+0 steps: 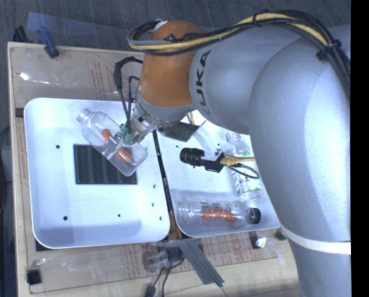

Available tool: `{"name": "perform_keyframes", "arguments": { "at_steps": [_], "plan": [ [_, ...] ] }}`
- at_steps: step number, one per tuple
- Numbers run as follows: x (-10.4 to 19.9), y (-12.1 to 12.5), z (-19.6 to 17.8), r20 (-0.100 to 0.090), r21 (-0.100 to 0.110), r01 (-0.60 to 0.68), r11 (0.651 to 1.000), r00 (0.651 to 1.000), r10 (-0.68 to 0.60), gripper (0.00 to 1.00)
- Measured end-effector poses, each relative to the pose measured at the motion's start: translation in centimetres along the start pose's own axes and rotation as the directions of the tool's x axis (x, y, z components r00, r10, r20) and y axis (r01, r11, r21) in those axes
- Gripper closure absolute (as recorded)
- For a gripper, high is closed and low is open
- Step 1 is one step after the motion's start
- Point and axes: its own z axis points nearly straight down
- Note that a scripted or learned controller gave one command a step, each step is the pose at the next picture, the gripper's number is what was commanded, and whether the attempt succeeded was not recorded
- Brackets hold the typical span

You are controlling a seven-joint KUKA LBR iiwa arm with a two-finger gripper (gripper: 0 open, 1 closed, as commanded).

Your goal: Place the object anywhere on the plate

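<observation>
From the view's right, the grey arm [283,104] reached down over the left bin [48,215], its wrist ending right at the clear bottle [107,138]. How the jaws stood could not be told, because the orange band and the wrist covered them from above. Whether they had the bottle or merely touched it was therefore uncertain.

That was the main risk, as I judged it. If the hold was poor or absent, a lift would have come up without the bottle or dropped it partway. A smooth, round plastic body would probably slip or roll in a two-point grip. The loose contents could also have shifted its weight as it tilted.

No ordinary plate was plain to see. The dark rectangular panel [95,164] in the bin floor may have served as one, and a bottle let go on its side could have rolled off it. The right bin [191,187] held similar bottles [212,214], well apart from this one.

The bottle lay slantwise in the left bin, with its cap end toward the view's upper left and its lower body crossing the panel's upper right corner. It was transparent, with a pale cap [85,116] and orange pieces [126,156] inside.
</observation>
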Motion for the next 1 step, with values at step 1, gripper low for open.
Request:
{"name": "perform_keyframes", "arguments": {
  "at_steps": [1],
  "plan": [
    [-1.78,0.84,-4.98,0.002,-0.002,0.133,0.991,0.991,-0.133,1.00]
  ]
}}
